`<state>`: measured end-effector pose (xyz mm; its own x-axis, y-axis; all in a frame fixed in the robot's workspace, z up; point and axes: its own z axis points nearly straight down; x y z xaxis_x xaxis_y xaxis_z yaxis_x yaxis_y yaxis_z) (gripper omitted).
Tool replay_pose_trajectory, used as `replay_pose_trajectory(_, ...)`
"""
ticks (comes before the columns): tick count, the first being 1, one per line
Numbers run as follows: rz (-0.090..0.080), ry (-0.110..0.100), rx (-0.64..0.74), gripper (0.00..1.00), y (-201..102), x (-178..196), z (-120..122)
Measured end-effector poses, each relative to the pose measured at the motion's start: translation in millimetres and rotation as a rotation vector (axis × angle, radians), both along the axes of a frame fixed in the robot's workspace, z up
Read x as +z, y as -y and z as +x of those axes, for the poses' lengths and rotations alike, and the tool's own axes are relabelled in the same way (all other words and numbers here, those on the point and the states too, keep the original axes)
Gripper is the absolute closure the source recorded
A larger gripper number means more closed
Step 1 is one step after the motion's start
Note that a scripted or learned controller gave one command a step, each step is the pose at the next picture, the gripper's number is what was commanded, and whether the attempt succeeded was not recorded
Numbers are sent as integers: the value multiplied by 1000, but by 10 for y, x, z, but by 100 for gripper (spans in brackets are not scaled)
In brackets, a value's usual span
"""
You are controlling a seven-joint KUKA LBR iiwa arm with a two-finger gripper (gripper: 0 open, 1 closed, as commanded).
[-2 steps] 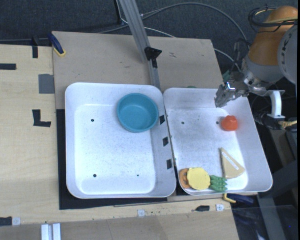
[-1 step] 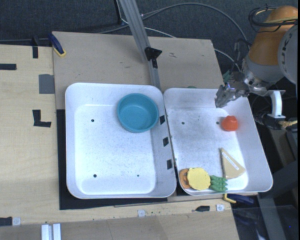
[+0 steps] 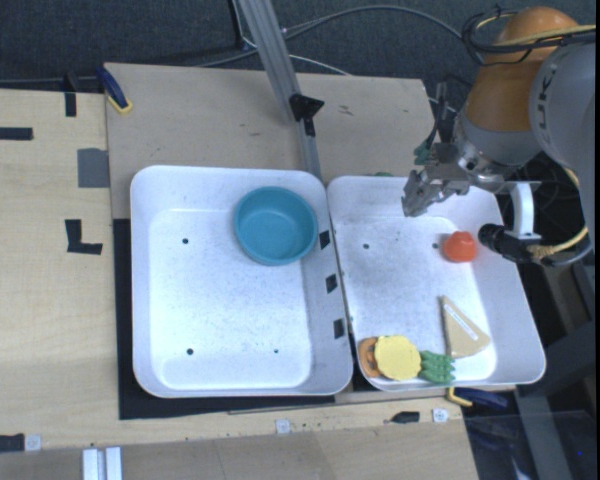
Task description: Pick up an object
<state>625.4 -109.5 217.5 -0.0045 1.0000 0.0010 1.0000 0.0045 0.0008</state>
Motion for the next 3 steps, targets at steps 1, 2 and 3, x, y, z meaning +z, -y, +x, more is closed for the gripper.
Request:
replay_pose_trajectory(1, 0, -2, 0, 100, -544, -59, 5)
replay_pose_trajectory(2, 0, -1, 0, 100, -1121, 81, -67)
replay_pose_trajectory(3, 0, -1, 0, 100, -1596, 187, -151)
